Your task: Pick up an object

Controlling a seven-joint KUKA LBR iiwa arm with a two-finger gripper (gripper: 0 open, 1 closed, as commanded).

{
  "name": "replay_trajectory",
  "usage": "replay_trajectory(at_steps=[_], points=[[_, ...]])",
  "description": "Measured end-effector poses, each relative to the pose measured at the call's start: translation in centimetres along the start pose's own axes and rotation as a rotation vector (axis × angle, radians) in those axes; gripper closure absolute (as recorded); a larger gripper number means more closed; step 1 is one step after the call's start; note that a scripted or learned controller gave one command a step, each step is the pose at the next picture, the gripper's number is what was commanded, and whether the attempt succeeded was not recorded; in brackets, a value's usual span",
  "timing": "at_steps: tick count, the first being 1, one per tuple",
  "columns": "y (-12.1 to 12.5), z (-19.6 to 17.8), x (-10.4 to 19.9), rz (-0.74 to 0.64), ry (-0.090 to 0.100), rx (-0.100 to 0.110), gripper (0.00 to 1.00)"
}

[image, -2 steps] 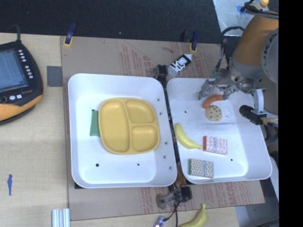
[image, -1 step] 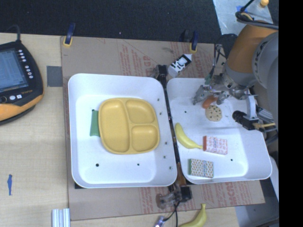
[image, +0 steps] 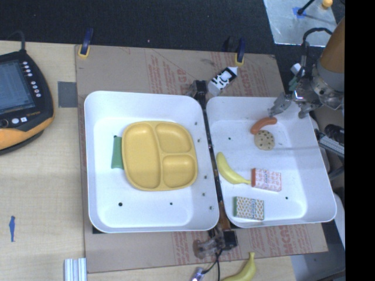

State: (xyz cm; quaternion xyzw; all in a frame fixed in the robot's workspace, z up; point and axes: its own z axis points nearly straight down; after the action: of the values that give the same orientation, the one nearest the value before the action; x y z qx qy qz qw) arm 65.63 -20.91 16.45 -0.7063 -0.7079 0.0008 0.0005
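The right bin (image: 319,180) holds an orange sausage (image: 263,123), a round speckled cookie (image: 265,140), a yellow banana (image: 229,170), a red-and-white packet (image: 266,180) and a green patterned packet (image: 249,208). My gripper (image: 291,107) hangs over the bin's back right corner, just right of the sausage and above it. Its two fingers are spread open with nothing between them. In the left bin (image: 99,209) lies a yellow divided plate (image: 158,155), with a green flat piece (image: 116,152) sticking out from under its left side.
A teach pendant (image: 20,101) lies on the bench at the far left. A black-and-white object (image: 223,79) rests behind the bins near a blue clamp (image: 240,48). A second banana (image: 243,269) lies outside the bins at the front edge.
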Motion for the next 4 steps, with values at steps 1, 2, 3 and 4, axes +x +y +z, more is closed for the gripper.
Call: replay_trajectory(at_steps=[1,2,3,4], points=[[0.0,5.4,5.5,-0.003,0.0,0.003,0.0],[0.0,4.3,5.4,-0.006,-0.001,0.004,1.0],[0.0,4.3,5.4,-0.006,-0.001,0.004,0.0],[0.0,7.3,7.5,-0.004,-0.001,0.005,0.0]])
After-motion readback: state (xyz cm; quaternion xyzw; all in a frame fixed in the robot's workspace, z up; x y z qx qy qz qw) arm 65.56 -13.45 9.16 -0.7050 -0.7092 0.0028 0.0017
